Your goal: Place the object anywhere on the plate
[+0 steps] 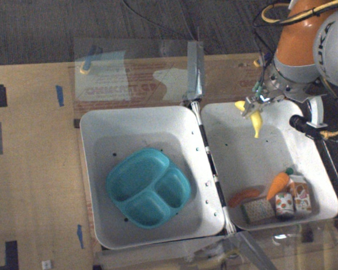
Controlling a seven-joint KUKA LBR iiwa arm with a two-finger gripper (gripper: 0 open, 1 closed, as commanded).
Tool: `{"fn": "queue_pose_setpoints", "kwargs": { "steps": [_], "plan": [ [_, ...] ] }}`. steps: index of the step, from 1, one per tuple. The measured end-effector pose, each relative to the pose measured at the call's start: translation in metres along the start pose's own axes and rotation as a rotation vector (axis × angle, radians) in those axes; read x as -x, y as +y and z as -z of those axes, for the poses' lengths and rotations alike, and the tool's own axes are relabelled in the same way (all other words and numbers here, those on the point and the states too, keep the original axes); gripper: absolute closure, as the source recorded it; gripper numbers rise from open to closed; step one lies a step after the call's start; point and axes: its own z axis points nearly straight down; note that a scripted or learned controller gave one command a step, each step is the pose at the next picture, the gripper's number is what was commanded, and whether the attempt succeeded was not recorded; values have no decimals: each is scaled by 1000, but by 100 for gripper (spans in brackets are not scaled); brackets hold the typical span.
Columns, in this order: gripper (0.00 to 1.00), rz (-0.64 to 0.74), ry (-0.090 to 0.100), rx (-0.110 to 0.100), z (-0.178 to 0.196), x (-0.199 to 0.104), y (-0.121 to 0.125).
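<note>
A teal plate (148, 188) with three compartments lies in the left bin (100, 136), a little towards its front. My gripper (251, 106) hangs over the far left corner of the right bin (328, 189). It is shut on a yellow banana (256, 125), which dangles from the fingers with its tip pointing down, above the bin floor. The plate is well to the left of the gripper and nearer the front, across the wall between the bins.
At the front of the right bin lie a carrot (278, 185), an orange-red piece (245, 196), a speckled sponge (257, 211) and two small cartons (284, 205) (301, 195). A metal divider (195, 78) stands beyond the two bins.
</note>
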Motion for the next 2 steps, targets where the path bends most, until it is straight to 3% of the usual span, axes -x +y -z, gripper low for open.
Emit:
{"fn": "queue_pose_setpoints", "kwargs": {
  "steps": [2],
  "plan": [
    [100,-34,4,-2,15,-165,-19]
  ]
}}
